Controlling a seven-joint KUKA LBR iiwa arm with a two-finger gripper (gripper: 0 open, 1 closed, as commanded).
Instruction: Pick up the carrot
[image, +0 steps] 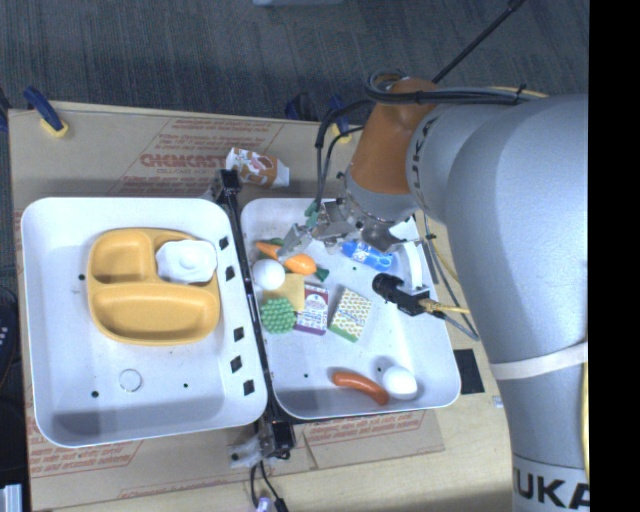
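Orange and small, the carrot (299, 264) lies in the right bin (440, 375), toward that bin's ten o'clock corner, with a green top at its right end. Just at its nine o'clock sits a white egg-shaped ball (268, 274), and a thinner orange stick (268, 250) lies at about eleven o'clock from it, close to the bin's left wall. The gripper (312, 225) hangs just above the carrot at roughly its one o'clock, reaching down from the grey arm (500, 220) with its orange band (385, 150); whether it is spread or pinched together, I cannot tell, since the metal parts blur into one another, and nothing shows clearly caught in it.

At six o'clock from the carrot stand a pale yellow block (292, 291), a green knobbly ball (278, 315), a purple carton (314, 308) and a patterned green-and-yellow packet (350, 314), close together in the bin's middle. A blue wrapper (366, 254) lies at three o'clock from the carrot, under the wrist. Near the bin's six o'clock edge a sausage (358, 384) touches a second white egg (400, 381).

The left bin (60, 400) holds a yellow divided tray (150, 300) with a white lump (187, 261) in its upper right compartment.
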